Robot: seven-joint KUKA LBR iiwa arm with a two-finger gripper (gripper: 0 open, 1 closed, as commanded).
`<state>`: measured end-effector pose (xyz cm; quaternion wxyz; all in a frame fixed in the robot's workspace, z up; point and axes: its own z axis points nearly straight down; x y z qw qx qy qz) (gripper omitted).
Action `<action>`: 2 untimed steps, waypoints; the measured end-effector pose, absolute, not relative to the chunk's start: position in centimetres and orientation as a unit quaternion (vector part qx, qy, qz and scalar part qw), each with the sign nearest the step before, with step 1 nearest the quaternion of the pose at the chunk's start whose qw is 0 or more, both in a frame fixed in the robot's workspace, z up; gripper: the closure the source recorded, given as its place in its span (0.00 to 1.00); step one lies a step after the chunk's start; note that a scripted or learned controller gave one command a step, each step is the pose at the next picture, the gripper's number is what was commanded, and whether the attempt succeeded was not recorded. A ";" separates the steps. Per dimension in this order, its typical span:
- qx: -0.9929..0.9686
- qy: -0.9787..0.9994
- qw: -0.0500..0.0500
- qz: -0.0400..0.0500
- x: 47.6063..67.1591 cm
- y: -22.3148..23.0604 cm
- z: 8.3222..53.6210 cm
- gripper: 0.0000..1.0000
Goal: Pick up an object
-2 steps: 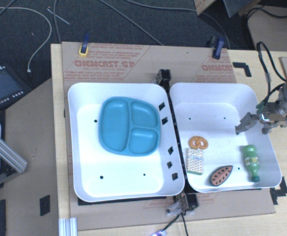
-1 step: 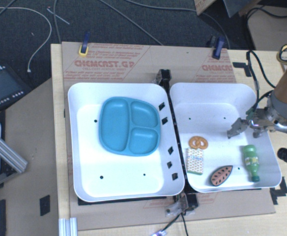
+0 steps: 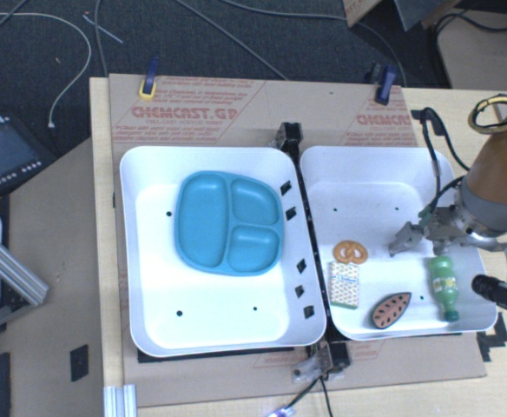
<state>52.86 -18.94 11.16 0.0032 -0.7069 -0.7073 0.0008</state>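
Gripper reaches low into right bin.

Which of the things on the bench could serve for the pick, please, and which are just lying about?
For the job: claw; pretzel; patterned packet; brown oval piece; green bottle, all in the right bin.

Lying about: blue divided plate in the left bin; cardboard sheet; cables.

Glossy white plastic bins, smooth blue plastic tray, matt cardboard base
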 end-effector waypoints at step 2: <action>-0.707 -0.707 -0.003 -0.001 52.9 -19.7 17.1 1.00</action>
